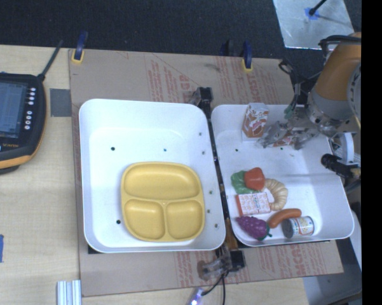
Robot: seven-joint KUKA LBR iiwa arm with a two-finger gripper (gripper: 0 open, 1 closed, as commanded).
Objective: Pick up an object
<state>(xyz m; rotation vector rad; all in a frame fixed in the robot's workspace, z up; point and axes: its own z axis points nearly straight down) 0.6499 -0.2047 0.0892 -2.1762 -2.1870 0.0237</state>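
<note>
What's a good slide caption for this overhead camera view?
KUKA arm's pincer hovers over the right bin near a snack packet; a yellow divided tray sits in the left bin.

You see the arm (343, 75) as a rounded body with a broad orange band over pale grey casing. A dark cable runs down its near side toward the wrist. Below that, the gripper (286, 134) is a cluster of grey metal parts, too blurred for you to pick out screws or markings.
</note>
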